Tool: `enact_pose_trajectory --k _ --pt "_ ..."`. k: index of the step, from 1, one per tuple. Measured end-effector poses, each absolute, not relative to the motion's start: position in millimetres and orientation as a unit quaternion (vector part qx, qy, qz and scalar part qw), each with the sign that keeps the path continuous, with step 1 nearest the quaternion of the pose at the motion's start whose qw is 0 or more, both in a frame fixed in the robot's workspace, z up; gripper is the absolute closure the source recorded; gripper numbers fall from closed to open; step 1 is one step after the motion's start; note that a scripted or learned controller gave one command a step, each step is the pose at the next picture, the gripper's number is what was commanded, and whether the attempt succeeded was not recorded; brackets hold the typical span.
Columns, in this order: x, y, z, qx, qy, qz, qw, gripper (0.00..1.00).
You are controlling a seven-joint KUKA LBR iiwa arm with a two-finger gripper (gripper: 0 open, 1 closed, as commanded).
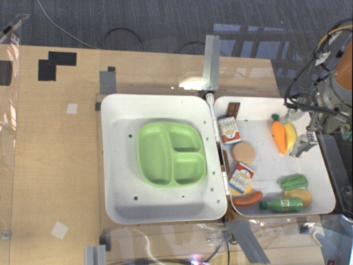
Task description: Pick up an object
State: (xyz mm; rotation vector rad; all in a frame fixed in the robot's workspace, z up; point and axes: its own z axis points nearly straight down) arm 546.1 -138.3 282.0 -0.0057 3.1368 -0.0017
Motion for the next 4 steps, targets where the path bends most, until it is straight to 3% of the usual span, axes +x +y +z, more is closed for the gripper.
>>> enact_pose_trajectory --k 1,2,3,4 --pt "625.3 -141.6 154.7 -0.065 0.998 0.0022 -0.003 0.0" --pt "612.8 -167.6 96.3 -0.076 0.997 -0.0009 0.006 0.0" --pt "625.2 -160.4 88.1 -0.096 0.995 -0.0013 0.005 0.0" --pt "630.4 -158.8 101.2 -0.099 0.995 -0.0026 0.013 1.0"
